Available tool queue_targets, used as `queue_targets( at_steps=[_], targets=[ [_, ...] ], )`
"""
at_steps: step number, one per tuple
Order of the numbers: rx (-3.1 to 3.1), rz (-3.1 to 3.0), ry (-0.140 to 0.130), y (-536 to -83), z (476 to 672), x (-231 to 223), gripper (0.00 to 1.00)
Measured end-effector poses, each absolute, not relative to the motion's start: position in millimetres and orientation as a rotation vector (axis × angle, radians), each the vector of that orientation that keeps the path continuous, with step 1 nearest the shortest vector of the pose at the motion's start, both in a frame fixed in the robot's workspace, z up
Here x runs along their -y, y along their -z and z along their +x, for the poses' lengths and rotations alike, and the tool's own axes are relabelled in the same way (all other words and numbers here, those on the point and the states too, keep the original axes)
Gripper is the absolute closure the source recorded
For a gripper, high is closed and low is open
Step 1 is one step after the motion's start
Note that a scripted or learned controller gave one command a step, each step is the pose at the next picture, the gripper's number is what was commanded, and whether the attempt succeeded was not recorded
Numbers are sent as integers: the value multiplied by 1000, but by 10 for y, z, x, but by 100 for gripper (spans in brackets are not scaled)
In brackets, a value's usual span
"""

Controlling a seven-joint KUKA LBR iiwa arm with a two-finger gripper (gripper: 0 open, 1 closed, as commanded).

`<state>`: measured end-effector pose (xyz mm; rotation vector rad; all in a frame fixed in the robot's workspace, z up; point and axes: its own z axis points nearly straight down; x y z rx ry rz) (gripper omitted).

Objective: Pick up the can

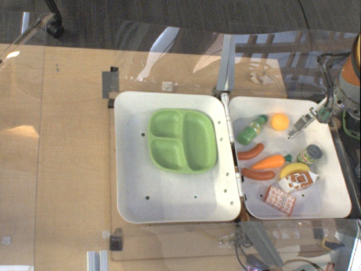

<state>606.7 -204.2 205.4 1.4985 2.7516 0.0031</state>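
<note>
On the bench we see two shallow white bins side by side. The left bin [130,151] holds a green divided plate [183,140] with three compartments, lying slightly toward its far side. The right bin [333,199] holds the small items. The can [311,153], our task object, stands at the right side of this bin, about midway between far and near edges; we see its grey top and greenish body. Just on its near-left side lies a yellow banana [295,169], and just nearer again a small white and brown carton [298,180]. A red patterned packet [280,200] lies at the near side of the bin. Left of the banana an orange carrot [269,162] lies crosswise, with one red sausage [250,151] on its far-left side and another red sausage [257,174] on its near-left side. A green bottle [251,129] lies tilted toward the far left of the bin, and an orange ball [280,122] sits just right of it.

The grey arm [345,92] enters at the right edge. Its gripper [302,124] hangs over the far right part of the bin, right of the ball and on the far side of the can, apart from it. We see one slim finger pointing down and to the left with nothing held; we cannot tell how wide the fingers stand.
</note>
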Motion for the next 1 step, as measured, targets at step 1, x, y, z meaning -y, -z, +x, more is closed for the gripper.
queue_targets(
  at_steps=[1],
  targets=[
    [-2809, 1385, -3, -2211, 6297, 2042, 0]
  ],
)
